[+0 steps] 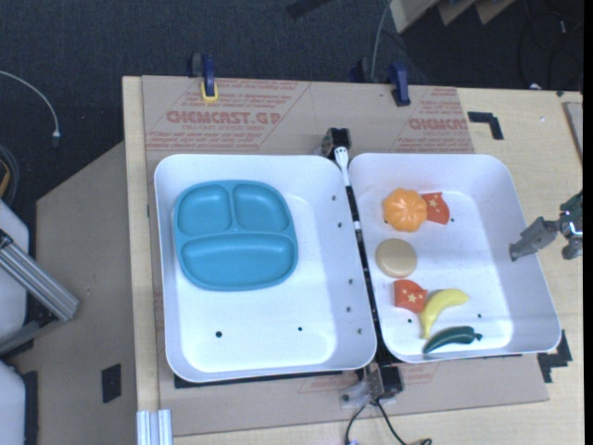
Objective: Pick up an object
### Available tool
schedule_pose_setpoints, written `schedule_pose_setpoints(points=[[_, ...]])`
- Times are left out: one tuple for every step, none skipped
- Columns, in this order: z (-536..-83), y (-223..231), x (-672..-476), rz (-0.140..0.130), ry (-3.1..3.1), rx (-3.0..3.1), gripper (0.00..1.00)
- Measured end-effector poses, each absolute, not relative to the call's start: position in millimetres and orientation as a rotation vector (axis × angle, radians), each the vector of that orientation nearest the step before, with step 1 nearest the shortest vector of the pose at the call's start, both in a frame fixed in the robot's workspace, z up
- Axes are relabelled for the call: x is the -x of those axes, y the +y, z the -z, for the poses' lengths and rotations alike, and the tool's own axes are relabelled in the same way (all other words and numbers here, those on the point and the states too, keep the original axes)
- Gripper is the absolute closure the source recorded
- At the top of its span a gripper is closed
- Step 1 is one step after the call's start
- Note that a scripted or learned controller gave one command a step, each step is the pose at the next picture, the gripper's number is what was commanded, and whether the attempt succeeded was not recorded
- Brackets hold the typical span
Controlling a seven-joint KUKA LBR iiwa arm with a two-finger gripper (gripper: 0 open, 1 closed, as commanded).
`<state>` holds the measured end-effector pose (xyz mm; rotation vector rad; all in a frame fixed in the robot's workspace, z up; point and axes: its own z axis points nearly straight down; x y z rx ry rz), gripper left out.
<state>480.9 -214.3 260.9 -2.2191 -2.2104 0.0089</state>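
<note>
The right bin (491, 184) holds several toy foods: an orange (405, 209) with a red piece (436, 209) touching its right side, a tan round disc (397, 258), a second red piece (409, 295), a yellow banana (442, 307) and a dark green pepper (451, 338) near the front wall. My gripper (550, 242) hovers at the right rim of this bin, well to the right of all the objects. It stands open and nothing sits between its fingers.
The left bin (278, 341) holds a blue divided plate (236, 235) in its back-left part. A black hinge strip (357, 248) separates the two bins. Blue clamps (398, 83) sit on the cardboard board's far edge.
</note>
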Motion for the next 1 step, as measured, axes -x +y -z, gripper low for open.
schedule_pose_setpoints(points=[[-266.4, -213.7, -483.4, 0.0, -2.222, 2.222, 0.0]])
